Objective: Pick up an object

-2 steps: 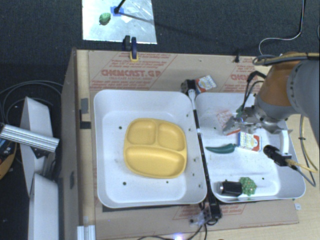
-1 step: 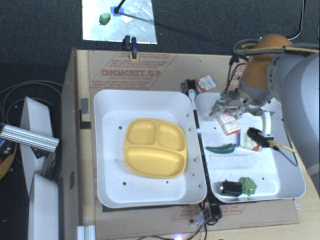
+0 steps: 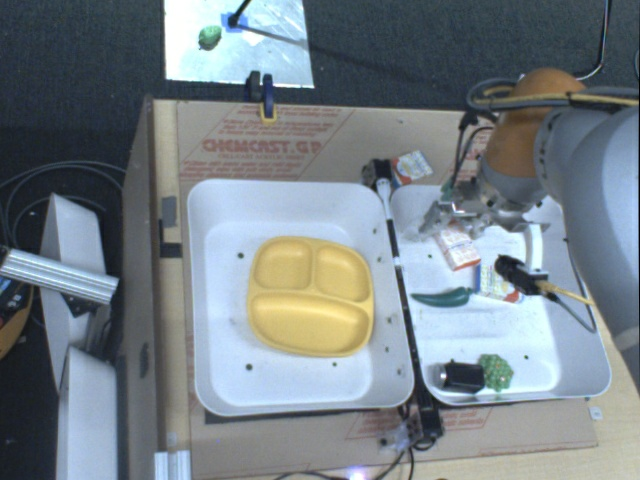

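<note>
My gripper [image 3: 447, 218] hangs over the far left corner of the bin on the view's right [image 3: 580, 368], a shallow tray of smooth white plastic with rounded corners. From this slant I cannot tell whether it is spread or pressed together, and I see nothing pinched in it.

Just beside it, toward the near side, lies a small flat packet [image 3: 459, 250]. It is red and white, glossy, rectangular and a little askew. Whether it touches my gripper I cannot tell.

Nearer the front lies a slim green pepper [image 3: 442, 296], smooth and gently curved, tapering to a point. A pale blue-and-white wrapper [image 3: 491, 284] sits just beside its thick end.

At the near rim a stubby black piece [image 3: 462, 375] lies against a knobbly green floret [image 3: 496, 370], well apart from my gripper.

The other bin [image 3: 215, 268] holds a matte yellow plate [image 3: 308, 296], rounded and moulded into three compartments.
</note>
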Controlling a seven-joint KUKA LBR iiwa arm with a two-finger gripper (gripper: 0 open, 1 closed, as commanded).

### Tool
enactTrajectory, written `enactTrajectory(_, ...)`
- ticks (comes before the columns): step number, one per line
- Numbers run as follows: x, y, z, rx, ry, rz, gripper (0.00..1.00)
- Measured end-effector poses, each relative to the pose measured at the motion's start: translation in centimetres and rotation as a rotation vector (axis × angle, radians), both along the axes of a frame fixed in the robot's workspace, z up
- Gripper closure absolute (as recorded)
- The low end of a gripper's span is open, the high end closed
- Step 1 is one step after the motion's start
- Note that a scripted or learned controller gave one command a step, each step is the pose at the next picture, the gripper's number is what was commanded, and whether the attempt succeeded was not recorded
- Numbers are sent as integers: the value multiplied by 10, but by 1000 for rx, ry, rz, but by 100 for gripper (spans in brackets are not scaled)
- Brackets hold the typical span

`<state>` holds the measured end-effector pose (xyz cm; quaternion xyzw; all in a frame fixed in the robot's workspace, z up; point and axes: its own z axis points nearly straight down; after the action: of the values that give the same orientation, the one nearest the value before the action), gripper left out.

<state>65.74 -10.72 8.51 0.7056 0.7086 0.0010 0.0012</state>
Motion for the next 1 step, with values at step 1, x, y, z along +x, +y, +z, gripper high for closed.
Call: enactTrajectory(1,12,-18,0,0,0,-2,0)
